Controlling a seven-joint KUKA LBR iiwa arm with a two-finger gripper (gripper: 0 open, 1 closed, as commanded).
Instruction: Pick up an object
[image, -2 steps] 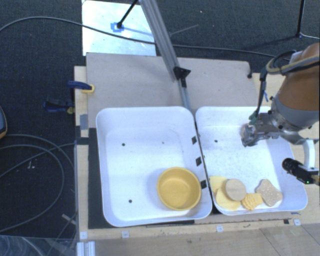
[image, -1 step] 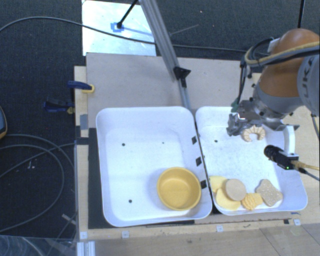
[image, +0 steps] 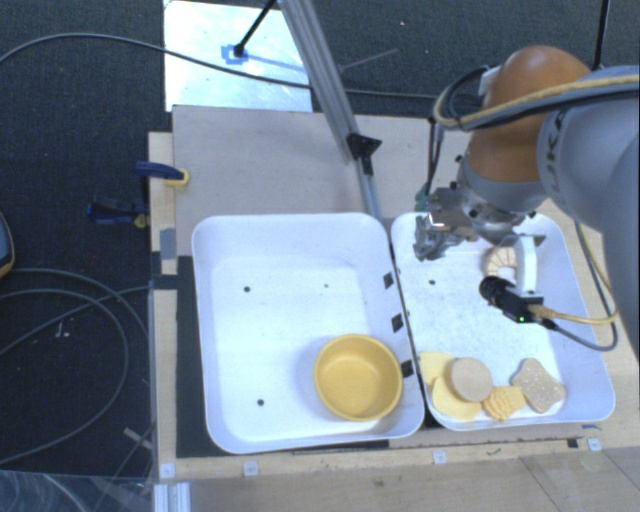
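My gripper (image: 432, 240) hangs over the far left corner of the right bin (image: 450, 310), with nothing visibly held. Along that bin's near edge lie a tan round disc (image: 470, 379), a flat yellow piece (image: 445, 397) under it, an orange waffle-like piece (image: 503, 402) and a beige bread-shaped piece (image: 538, 385). A pale curved pastry-like piece (image: 500, 260) sits just right of the gripper, partly hidden by the arm. A yellow bowl (image: 358, 376) stands upright in the near right corner of the left bin (image: 290, 225).
A black cable plug (image: 505, 298) on the arm hangs over the middle of the right bin. A slanted metal pole (image: 335, 100) crosses the bench behind the bins. Clamps (image: 160, 173) grip the bench's left edge, and cables lie on the floor at left.
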